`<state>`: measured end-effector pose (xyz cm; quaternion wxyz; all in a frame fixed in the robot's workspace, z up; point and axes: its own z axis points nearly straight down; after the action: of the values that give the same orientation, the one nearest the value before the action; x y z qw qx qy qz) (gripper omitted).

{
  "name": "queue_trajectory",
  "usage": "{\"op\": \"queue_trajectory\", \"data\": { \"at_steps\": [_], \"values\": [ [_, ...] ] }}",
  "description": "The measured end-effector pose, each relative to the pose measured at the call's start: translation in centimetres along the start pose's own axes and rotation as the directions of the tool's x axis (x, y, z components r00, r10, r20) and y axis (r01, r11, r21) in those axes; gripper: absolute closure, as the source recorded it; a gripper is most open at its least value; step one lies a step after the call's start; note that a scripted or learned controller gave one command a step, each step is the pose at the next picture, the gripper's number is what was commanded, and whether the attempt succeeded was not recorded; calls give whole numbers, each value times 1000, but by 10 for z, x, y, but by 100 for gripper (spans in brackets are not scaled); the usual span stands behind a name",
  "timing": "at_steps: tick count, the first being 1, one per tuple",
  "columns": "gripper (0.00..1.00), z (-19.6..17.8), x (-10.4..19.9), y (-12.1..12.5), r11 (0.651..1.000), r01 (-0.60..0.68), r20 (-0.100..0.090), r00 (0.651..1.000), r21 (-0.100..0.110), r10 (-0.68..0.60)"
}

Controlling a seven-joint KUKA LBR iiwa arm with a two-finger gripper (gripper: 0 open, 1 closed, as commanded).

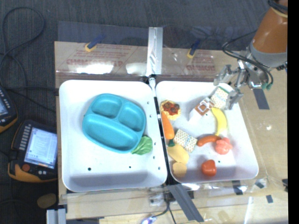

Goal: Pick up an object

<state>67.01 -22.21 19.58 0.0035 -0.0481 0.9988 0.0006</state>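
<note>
Bench [273, 139]: it carries two shallow white bins side by side, so that things can be lifted from one and set down in the other.
Left bin [70, 167]: holds the bulky items, kept apart from the small clutter.
Right bin [250, 164]: crowded with toy food, so this is the likely source for a pick.
Arm [272, 31]: reaches in from the right, its orange band above the wrist, hanging over the far right corner of the right bin.
Blue divided plate [114, 121]: lies flat in the middle of the left bin, with a green lettuce leaf [143, 146] touching its near right edge.
Gripper [230, 88]: fingers spread, with a small white carton [219, 96] lying between them; whether they actually pinch it cannot be told, so I judge the grasp not yet secure.
Carton beside it [202, 108]: a second white and brown carton, tilted, just left of the first.
Banana [219, 120]: lies just below the gripper, close enough to be nudged.
Carrot [167, 126]: rests along the dividing wall.
Smaller pieces: sausage [208, 139], pink fruit [223, 146], red pepper [209, 167], cracker [185, 140], all loose near the bin's front.
</note>
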Motion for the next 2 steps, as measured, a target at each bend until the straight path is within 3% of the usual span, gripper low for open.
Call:
{"op": "queue_trajectory", "data": {
  "at_steps": [1,2],
  "values": [
    [0,27,33,5,1000,-6,-2,1000,-1,6],
    [0,77,9,-2,997,78,23,997,14,-79]
  ]
}}
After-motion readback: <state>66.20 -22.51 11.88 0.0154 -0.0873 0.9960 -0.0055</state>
